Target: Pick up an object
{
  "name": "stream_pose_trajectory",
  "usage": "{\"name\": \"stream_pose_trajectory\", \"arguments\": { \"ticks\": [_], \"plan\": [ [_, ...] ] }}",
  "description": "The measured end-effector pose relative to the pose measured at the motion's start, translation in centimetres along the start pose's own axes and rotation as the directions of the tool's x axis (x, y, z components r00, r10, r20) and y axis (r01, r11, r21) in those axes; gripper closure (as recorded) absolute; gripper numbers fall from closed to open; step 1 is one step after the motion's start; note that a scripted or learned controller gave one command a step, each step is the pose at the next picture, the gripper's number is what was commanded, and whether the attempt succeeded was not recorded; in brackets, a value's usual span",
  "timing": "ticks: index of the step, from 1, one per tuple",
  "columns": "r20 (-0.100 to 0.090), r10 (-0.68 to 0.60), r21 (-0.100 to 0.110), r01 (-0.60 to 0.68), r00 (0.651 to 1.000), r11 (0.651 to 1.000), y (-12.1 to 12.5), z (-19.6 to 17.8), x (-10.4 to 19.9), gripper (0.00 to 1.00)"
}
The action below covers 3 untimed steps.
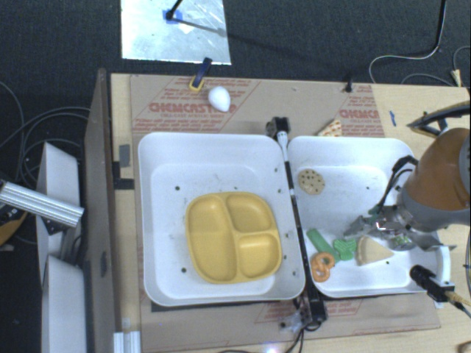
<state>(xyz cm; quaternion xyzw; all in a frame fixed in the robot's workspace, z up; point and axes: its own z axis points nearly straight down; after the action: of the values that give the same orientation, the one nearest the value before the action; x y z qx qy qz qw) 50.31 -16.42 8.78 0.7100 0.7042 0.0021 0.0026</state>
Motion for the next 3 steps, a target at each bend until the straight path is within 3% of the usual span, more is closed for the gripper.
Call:
{"name": "stream_pose_trajectory", "arguments": {
  "ticks": [1,2,3],
  "plan": [
    [-0.003,-0.019,0.001,0.019,1.000,1.000,5.8,0.3,6.0,0.00],
    [-0.001,-0.016,0.000,0.016,1.000,1.000,11.2,0.3,8.1,0.00],
    [0.001,-0.015,-0.002,0.015,1.000,1.000,16.8,0.3,7.6,0.00]
  ]
}}
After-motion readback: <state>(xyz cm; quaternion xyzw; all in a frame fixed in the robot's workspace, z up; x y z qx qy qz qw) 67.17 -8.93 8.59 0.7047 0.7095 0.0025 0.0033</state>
